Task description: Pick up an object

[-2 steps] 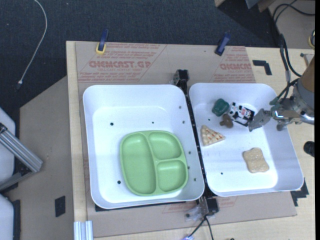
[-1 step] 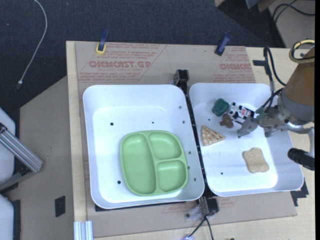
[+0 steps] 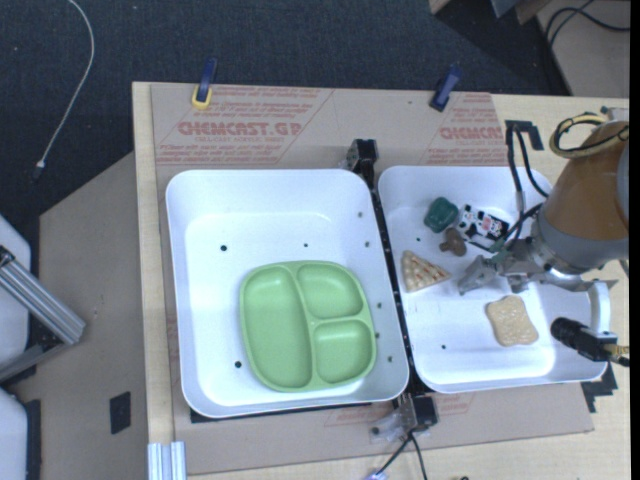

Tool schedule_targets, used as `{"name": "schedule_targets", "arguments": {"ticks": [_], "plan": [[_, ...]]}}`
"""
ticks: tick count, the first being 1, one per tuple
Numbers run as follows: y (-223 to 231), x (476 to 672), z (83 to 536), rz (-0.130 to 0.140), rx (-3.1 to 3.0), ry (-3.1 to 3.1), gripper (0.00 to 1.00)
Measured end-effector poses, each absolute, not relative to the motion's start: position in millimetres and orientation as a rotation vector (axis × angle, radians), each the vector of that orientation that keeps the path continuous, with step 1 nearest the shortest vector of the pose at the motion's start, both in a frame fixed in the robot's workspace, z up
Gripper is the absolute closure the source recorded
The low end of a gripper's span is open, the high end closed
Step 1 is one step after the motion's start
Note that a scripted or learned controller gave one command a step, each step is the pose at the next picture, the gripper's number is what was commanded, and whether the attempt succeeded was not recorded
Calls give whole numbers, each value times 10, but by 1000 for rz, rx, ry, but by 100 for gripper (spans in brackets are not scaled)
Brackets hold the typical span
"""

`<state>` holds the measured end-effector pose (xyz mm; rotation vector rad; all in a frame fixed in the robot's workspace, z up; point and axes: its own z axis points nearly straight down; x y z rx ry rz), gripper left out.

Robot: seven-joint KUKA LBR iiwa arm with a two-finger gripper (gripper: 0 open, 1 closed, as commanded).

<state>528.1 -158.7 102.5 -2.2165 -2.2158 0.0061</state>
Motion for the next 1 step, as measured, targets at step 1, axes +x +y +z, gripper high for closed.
{"name": "schedule_targets", "arguments": {"ticks": [1], "plan": [[-1593,5303,1165,0,-2223,-2221,100]]}}
